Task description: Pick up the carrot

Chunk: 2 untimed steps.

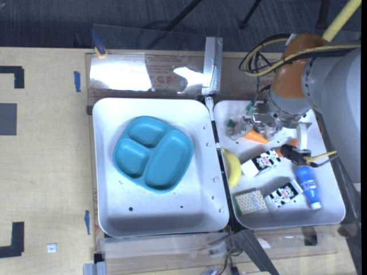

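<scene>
**Gripper over carrot, right bin**

Camera view: the gripper [259, 124] is seen low at the far-left part of the right bin [330, 211], directly above the carrot [256, 135]. Claw opening cannot be told. The carrot lies on the bin floor, toward its far edge. A banana [233, 168] lies along the left wall. The left bin [109, 211] carries a blue tray [152, 152].
</scene>
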Tool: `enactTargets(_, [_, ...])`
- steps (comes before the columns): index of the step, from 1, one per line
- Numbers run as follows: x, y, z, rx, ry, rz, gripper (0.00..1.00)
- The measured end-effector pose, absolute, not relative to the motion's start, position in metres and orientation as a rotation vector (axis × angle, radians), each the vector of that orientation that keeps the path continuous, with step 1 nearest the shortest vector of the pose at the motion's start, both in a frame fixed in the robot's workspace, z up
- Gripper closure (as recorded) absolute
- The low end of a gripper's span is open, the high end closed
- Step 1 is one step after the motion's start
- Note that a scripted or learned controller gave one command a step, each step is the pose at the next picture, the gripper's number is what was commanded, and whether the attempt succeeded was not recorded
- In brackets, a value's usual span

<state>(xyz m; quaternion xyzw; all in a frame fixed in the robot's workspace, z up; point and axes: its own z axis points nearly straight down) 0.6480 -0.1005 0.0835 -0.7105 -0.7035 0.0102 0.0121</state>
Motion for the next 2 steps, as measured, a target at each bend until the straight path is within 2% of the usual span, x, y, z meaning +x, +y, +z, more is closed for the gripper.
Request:
enactTargets(1, [0.647,-0.100,0.092,-2.207,-2.195,0.041,1.00])
enactTargets(2, [0.667,-0.014,0.184,-2.342,-2.094,0.001,1.00])
